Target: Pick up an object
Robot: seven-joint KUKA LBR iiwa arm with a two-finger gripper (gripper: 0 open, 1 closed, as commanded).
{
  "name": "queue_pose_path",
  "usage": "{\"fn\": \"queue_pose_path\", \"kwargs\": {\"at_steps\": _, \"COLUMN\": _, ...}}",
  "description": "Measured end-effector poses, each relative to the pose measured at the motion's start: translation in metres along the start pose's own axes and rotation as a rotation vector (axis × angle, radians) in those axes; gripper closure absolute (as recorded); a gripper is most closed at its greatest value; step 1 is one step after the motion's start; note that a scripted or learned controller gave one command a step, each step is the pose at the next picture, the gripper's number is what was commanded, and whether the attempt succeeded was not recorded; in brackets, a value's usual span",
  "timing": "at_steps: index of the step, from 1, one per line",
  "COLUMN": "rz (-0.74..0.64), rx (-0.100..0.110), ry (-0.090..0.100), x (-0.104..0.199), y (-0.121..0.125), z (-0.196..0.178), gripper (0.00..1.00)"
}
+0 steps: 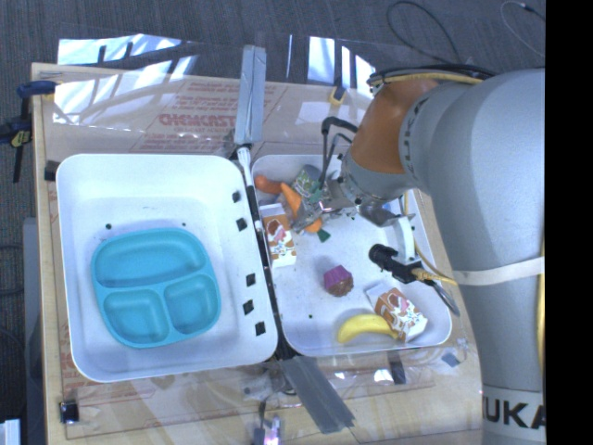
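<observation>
My gripper point(318, 204) is low in the far left part of the right bin point(306, 341), over a cluster of orange carrot-like pieces point(291, 196). Another orange piece point(267, 184) lies just left of it by the bin's wall. A small dark green bit point(323, 235) sits right below the gripper. The gripper's tip is lost among the orange pieces, and I cannot tell whether anything is held. Nearer the front lie a small printed carton point(280, 240), a maroon block point(338, 280), a yellow banana point(363, 327) and a printed packet point(401, 311).
The left bin point(74, 184) holds a blue divided tray point(153, 286). A ridge with black clips point(252, 258) separates the two bins. The grey arm point(482, 184) with its orange band covers the right bin's far right side.
</observation>
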State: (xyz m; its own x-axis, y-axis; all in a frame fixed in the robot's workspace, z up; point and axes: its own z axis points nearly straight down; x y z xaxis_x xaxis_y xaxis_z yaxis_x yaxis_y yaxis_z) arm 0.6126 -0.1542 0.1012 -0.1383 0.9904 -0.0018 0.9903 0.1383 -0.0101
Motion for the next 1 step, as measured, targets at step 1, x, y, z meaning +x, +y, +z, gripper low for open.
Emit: {"fn": "queue_pose_path", "kwargs": {"at_steps": 1, "rz": -0.032, "rx": -0.009, "ry": 0.001, "x": 0.0202, "y": 0.0469, "z": -0.0823, "gripper": 1.00}}
